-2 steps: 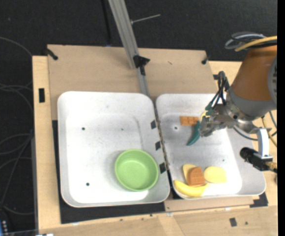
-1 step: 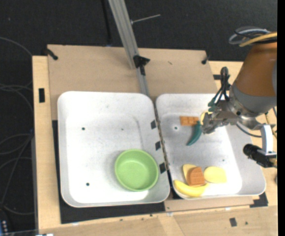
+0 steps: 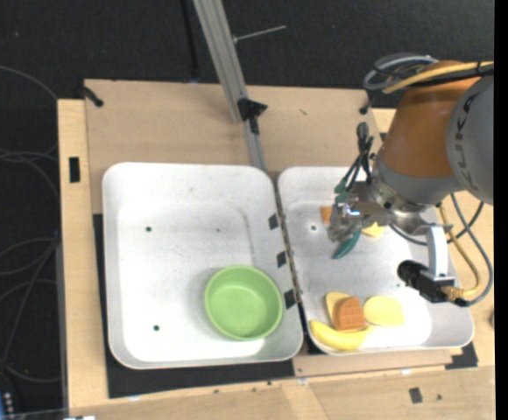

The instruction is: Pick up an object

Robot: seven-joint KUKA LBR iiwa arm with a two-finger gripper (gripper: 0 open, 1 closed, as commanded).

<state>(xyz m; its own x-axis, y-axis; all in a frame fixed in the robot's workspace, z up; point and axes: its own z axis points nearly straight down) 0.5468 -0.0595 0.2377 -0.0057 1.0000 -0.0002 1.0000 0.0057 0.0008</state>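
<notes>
My gripper (image 3: 345, 227) hangs low over the upper middle of the right bin (image 3: 315, 261), under the arm's orange band (image 3: 420, 134). A small teal piece (image 3: 348, 246) sticks out just below it; I cannot tell whether it is held. A small orange object (image 3: 326, 214) sits right at the gripper's left side. A yellow object (image 3: 373, 230) peeks out at its right, partly hidden by the wrist. At the bin's front lie a yellow banana (image 3: 335, 336), a brown-orange block (image 3: 349, 313) and a pale yellow lemon-like object (image 3: 384, 310), all well apart from the gripper.
A green bowl (image 3: 243, 301) rests at the front right of the left bin (image 3: 149, 234). A slanted metal rail (image 3: 223, 59) crosses above the bins' divider. A black fitting (image 3: 416, 278) and cables hang at the arm's right side.
</notes>
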